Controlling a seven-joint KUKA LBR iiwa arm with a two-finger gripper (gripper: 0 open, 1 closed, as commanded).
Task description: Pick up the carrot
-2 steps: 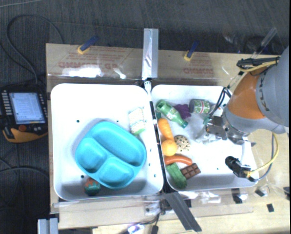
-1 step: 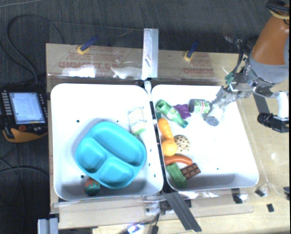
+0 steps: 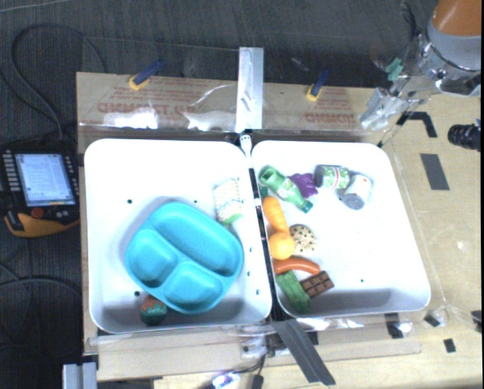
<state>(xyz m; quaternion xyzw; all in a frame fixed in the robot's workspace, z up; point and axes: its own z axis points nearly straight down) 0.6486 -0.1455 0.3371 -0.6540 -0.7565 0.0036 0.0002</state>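
The carrot [image 3: 274, 215] is a short orange stick lying along the left wall of the right bin [image 3: 387, 217], just below a green bottle [image 3: 284, 187] and above an orange round fruit [image 3: 280, 245]. My gripper [image 3: 385, 112] hangs outside the bins, above the bench past the right bin's far right corner, well away from the carrot. Nothing shows held in it.
The right bin also holds a purple item [image 3: 306, 183], two small cans [image 3: 332, 175] [image 3: 357, 193], a cookie [image 3: 302, 235], a red-orange pepper [image 3: 298, 266] and a chocolate bar [image 3: 316, 283]. The left bin [image 3: 104, 185] holds a blue divided plate [image 3: 185, 254] and a white packet [image 3: 228, 201].
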